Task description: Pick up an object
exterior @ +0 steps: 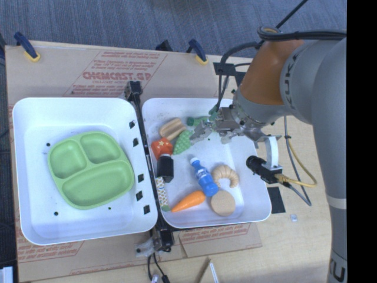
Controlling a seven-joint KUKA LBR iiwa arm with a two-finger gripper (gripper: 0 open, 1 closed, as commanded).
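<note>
Toys lie scattered across the right bin (253,208), where the arm (294,75) reaches in from three o'clock. Its gripper (203,128) sits low at about one o'clock of that bin, just beside a small dark green piece (197,121) and a light green textured toy (182,141). Whether the pincer is open or closed, I cannot tell; metal parts blur together there, and nothing can be seen held in it.

At eleven o'clock of the bin lies a tan bread roll (171,127), with a red tomato (162,147) just below it and a black block (165,168) touching the tomato's lower edge. Near the centre is a blue bottle (204,177), tilted, white cap toward eleven o'clock. A croissant (226,174) rests beside it at three o'clock, a round cookie (223,203) below. An orange carrot (189,201) lies at six o'clock.

The left bin (29,117) carries a green divided plate (91,168).
</note>
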